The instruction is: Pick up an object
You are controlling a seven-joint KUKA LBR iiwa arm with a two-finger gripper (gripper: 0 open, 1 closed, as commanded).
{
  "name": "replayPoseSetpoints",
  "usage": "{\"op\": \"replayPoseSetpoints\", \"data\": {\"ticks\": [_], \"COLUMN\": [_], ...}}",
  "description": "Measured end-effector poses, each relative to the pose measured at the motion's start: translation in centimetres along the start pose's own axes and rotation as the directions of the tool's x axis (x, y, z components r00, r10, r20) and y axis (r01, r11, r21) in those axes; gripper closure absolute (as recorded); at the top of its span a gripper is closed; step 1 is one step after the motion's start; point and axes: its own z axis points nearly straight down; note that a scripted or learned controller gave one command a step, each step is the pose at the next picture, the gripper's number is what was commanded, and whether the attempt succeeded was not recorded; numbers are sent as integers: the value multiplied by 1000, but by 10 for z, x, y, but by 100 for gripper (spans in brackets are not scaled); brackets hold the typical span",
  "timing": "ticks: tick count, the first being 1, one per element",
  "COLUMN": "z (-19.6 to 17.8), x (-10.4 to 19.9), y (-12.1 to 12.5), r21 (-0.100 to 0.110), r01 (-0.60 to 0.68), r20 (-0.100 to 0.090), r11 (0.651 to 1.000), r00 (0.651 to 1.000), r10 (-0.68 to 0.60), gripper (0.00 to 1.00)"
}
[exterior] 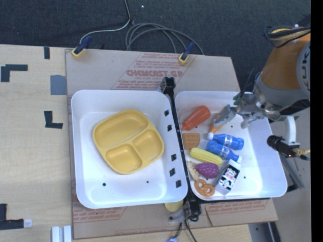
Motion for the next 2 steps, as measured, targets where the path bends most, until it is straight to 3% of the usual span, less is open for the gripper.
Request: {"op": "replayPoseSetpoints", "data": {"ticks": [1,2], "z": [111,93], "x": [9,35], "y": [37,97], "r21": [5,-4], "r01": [2,4], "r20": [0,2], "r11": [1000,1000], "r00": [1000,1000], "r10": [-2,-4], "gripper": [0,0]}}
